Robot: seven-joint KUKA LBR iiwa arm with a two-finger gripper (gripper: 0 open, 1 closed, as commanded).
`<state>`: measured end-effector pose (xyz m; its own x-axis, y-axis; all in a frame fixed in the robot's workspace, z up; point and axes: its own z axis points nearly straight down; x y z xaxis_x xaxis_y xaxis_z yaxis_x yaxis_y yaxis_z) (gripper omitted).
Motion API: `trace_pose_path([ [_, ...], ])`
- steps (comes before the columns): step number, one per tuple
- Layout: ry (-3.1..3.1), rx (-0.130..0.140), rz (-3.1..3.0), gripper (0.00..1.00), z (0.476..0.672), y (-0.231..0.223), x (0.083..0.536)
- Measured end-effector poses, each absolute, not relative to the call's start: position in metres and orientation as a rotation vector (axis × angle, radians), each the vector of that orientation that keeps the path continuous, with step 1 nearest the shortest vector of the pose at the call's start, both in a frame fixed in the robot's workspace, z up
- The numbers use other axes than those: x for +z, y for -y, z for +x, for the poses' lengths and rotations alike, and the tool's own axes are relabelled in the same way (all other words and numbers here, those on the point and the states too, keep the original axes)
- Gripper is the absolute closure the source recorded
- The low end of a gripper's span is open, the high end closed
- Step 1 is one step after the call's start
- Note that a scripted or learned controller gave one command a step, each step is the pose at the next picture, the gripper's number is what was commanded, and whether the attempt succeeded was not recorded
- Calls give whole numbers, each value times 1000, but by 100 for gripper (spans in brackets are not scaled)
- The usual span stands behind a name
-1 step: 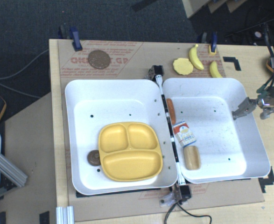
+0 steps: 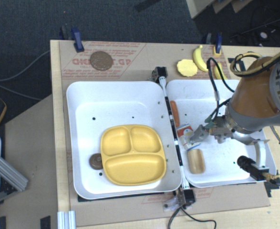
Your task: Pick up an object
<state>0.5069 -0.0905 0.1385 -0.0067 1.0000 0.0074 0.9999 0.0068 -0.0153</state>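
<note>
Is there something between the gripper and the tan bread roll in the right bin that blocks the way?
Nothing visible does. The gripper hangs just above the tan bread roll in the right bin, with bare white floor between them. The red sausage lies off to the side.

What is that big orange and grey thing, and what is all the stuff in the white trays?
That is a robot arm, reaching in from the right. A camera fixed above the bench looks down on it at a slant. At the arm's end is its tool, two fingers for grabbing things. It hangs low over the right tray, but I cannot tell whether the fingers are open or holding anything. Under it lie a tan bread roll and a red hot dog. The left tray holds a yellow plate with three sections and a small brown disc beside it. Behind the trays sit a toy banana, a yellow round thing and a brown cookie.
</note>
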Motion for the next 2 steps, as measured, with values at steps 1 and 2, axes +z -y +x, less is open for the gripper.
trace_pose_path([
  [1, 2217, 3, -2220, 0, 478, 94, 82],
  [2, 2227, -4, -2223, 0, 547, 105, 85],
])
